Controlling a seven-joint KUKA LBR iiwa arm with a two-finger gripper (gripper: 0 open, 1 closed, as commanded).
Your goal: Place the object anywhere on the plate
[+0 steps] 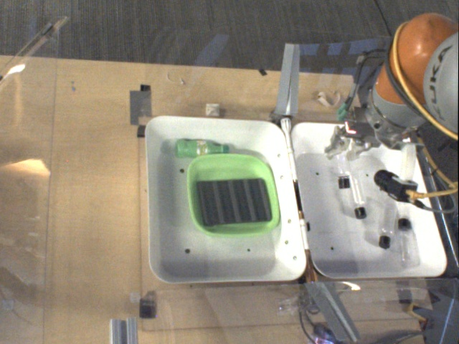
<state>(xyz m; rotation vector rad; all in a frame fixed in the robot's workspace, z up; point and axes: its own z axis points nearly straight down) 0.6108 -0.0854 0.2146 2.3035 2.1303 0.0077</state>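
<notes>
Right now my claw [373, 213] hangs wide over the right bin [323, 256], holding nothing. Well off to its left, the small green bottle [201, 147] touches the green plate [233, 201]'s far rim; a careless grab could roll it away.

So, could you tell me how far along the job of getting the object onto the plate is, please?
Little looks done. The green plate in the left bin carries a dark ridged insert, and a small green bottle lies beside it, off the plate. The gripper is over the right bin. Picking and placing remain.
</notes>
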